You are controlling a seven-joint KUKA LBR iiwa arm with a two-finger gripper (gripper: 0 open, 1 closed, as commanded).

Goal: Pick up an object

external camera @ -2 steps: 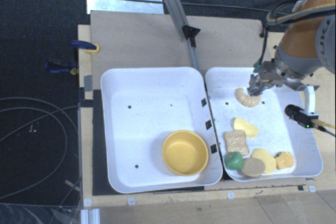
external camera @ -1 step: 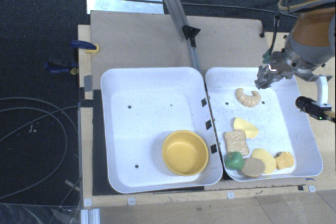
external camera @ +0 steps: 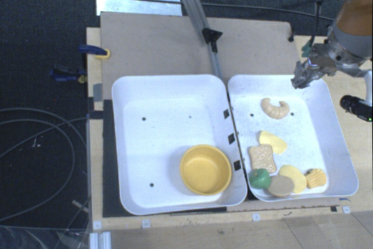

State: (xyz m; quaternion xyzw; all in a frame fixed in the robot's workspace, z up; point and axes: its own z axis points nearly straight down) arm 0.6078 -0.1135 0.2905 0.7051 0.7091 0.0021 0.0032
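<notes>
Fingers on the gripper (external camera: pixel 301 80) hang up high; I cannot tell if they are wide. Just below lies the croissant (external camera: pixel 275 108), light and stiff. Pinch its fat middle.

Two white bins (external camera: pixel 175 87) side by side below and left of one gripper (external camera: pixel 303 80), holding one yellow bowl (external camera: pixel 205 169) and seven small food pieces: croissant (external camera: pixel 275 108), cracker (external camera: pixel 262 157), corn cob (external camera: pixel 315 178), green piece (external camera: pixel 260 178), three others.
</notes>
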